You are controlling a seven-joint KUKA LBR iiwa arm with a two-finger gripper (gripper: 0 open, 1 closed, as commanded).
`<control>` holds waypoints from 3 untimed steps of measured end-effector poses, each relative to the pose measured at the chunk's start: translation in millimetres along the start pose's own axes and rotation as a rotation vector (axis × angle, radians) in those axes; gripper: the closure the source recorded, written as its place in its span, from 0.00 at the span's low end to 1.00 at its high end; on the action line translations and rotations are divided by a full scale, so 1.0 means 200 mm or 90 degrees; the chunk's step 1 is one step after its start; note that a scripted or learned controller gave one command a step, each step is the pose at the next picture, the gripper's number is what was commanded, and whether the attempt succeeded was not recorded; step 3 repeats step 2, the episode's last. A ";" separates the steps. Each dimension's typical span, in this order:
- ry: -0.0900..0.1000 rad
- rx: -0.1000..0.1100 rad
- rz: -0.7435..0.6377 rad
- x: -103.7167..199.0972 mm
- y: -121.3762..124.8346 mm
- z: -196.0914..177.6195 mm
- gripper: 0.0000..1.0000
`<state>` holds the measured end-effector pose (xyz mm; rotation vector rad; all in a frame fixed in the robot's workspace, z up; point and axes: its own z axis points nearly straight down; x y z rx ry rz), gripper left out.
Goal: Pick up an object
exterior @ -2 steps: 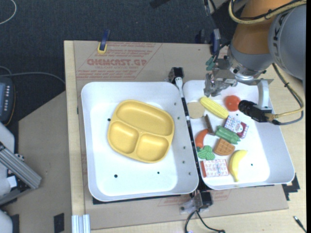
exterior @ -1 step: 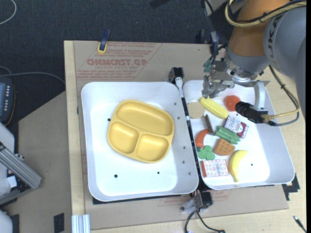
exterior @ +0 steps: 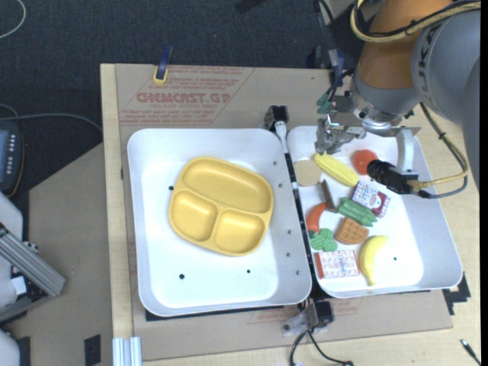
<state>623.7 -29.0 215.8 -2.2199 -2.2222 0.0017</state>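
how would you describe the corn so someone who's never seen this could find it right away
Look in the right-hand white bin, the one crowded with toy food, and go to its far left corner under the pincer. The corn lies there at a slant: a long, yellow, bumpy cob. The banana, also yellow, is smooth and sits at the near end.

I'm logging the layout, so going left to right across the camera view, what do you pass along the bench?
Left bin → yellow divided tray → strip between the two bins → corn cob → red tomato → far edge of the right bin. The gripper hangs above the corn's left end.
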 end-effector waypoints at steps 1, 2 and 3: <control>0.000 0.000 0.001 -0.02 -0.02 -0.02 1.00; 0.000 -0.002 0.000 0.03 0.01 -0.01 1.00; 0.000 -0.002 0.000 0.03 0.01 -0.01 1.00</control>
